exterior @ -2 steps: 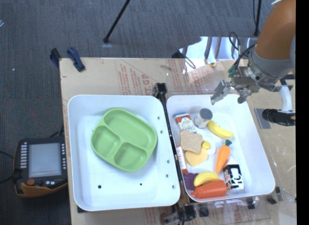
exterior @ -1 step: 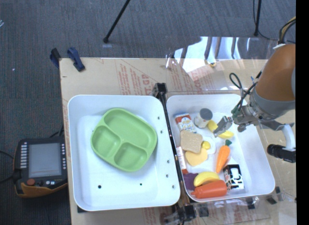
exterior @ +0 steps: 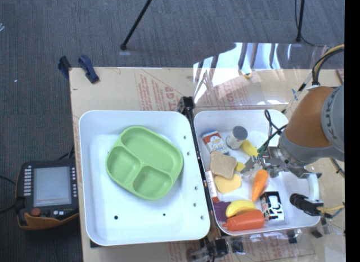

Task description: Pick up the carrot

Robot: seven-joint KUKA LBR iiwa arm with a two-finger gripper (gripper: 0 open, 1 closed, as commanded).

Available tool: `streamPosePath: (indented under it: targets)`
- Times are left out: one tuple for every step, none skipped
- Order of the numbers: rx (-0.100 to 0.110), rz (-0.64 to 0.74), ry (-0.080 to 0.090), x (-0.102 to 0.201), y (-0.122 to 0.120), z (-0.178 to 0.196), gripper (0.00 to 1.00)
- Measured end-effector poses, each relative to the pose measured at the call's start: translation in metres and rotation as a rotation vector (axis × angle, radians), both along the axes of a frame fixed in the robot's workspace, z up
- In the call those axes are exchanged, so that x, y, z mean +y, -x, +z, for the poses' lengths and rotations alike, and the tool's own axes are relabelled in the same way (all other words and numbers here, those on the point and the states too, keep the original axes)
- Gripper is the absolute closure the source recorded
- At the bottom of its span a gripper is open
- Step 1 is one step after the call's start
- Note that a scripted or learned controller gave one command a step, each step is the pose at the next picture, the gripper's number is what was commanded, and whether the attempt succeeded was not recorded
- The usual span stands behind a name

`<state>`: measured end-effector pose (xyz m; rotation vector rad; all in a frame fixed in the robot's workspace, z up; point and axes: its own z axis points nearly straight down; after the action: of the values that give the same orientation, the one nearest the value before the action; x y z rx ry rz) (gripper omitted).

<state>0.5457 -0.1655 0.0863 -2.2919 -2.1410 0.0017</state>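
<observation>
The carrot (exterior: pixel 259 184) is a short orange root lying nearly upright in the middle of the right bin (exterior: pixel 292 218), between a yellow round slice and a black-and-white box. My gripper (exterior: pixel 263 162) hangs just above the carrot's upper end, at or very near it. The grey arm with its orange band (exterior: pixel 308 121) reaches in from the right and covers the bin's right side.
Around the carrot lie a bread slice (exterior: pixel 223 165), a yellow slice (exterior: pixel 227 184), a banana (exterior: pixel 241 206), a red-orange piece (exterior: pixel 244 220), a small carton (exterior: pixel 214 141) and a can (exterior: pixel 238 136). The left bin (exterior: pixel 95 216) holds a green divided plate (exterior: pixel 145 162).
</observation>
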Motion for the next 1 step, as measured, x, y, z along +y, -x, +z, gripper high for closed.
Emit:
streamPosePath:
  targets:
    - [0.001, -0.007, -0.002, -0.0017, 0.0004, 0.0092, 1.00]
